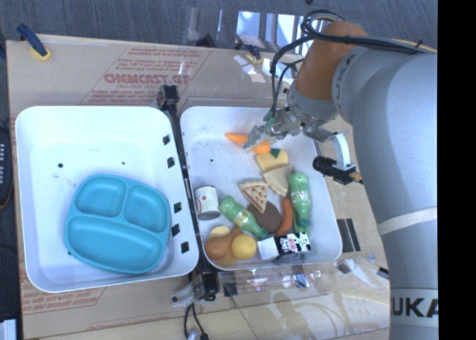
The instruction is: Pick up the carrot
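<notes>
Approach step. The gripper (262,135) hangs low in the right bin (202,124); whether it is released or clenched cannot be told. The carrot (236,138) lies on the bin floor just left of the gripper, apparently ungrasped. The next move likely calls for a short leftward shift, then closing on the carrot.

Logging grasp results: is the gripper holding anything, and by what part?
Cannot tell. The gripper sits right beside the carrot in the right bin, but no hold shows.
</notes>
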`<state>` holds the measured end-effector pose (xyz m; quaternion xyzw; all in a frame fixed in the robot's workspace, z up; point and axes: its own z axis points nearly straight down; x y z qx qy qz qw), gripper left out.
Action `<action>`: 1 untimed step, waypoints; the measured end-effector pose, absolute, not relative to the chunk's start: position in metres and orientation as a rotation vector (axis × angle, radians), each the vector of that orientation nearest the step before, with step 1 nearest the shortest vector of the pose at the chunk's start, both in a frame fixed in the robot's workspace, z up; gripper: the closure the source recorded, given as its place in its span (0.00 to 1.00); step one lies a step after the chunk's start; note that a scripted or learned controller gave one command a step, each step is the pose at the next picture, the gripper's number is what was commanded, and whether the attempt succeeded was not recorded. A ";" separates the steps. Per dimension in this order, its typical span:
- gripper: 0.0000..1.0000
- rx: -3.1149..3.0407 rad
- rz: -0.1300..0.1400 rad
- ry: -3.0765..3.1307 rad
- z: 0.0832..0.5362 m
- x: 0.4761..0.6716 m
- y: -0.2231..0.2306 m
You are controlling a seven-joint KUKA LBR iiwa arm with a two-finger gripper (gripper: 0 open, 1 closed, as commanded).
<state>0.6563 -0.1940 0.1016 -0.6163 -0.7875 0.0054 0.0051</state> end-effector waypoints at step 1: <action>1.00 -1.930 0.004 -2.483 0.146 0.659 -0.155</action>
